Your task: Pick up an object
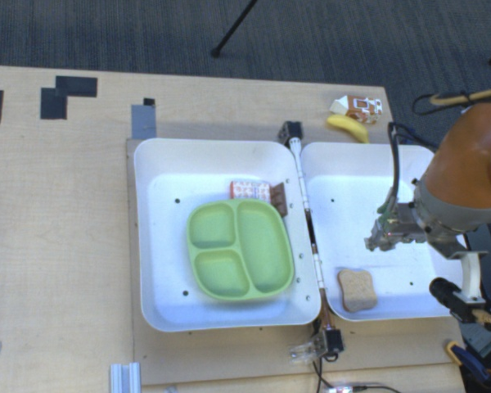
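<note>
A tan sponge-like block (357, 290) lies near the front left corner of the right bin (344, 187). A green three-compartment plate (240, 250) rests in the left bin (159, 219), with a small red-and-white box (250, 191) and a brown piece (279, 198) just behind it. My gripper (385, 237) hangs over the middle of the right bin, up and to the right of the tan block and apart from it. Nothing shows between its tips.
A banana (347, 126) and a small white-and-orange carton (358, 106) lie on the bench behind the right bin. A black clamp (291, 130) sits at the back of the divider between the bins. Cables trail at the front right.
</note>
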Tool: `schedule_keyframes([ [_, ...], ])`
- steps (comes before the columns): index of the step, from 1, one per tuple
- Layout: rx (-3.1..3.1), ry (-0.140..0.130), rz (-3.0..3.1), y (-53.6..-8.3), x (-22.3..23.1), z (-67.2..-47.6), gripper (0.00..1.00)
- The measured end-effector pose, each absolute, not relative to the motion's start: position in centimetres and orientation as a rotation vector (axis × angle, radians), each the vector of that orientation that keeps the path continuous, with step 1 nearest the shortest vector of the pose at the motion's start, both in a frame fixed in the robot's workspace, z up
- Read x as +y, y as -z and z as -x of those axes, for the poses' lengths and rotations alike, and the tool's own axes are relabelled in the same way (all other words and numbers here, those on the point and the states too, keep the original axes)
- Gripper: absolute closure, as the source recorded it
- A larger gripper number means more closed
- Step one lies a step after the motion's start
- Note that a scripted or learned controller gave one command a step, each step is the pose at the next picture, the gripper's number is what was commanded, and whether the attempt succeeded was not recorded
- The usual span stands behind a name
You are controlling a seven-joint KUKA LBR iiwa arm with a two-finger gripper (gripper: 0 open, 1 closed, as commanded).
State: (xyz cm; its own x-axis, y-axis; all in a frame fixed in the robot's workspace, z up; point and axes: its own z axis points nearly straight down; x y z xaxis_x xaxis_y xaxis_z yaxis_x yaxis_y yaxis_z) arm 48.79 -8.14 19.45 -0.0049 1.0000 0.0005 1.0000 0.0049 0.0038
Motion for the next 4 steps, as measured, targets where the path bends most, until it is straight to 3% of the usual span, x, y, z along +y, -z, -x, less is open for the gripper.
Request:
schedule_keyframes([
  [1, 2.223, -0.001, -2.217, -16.7, -10.7, -52.3, 1.0],
  [2, 2.228, -0.003, -2.215, -20.3, -6.4, -48.7, 1.0],
  [3, 2.226, -0.003, -2.216, -20.3, -6.4, -48.7, 0.0],
  [4, 2.222, 0.0, -2.217, -19.0, -14.7, -48.7, 0.0],
])
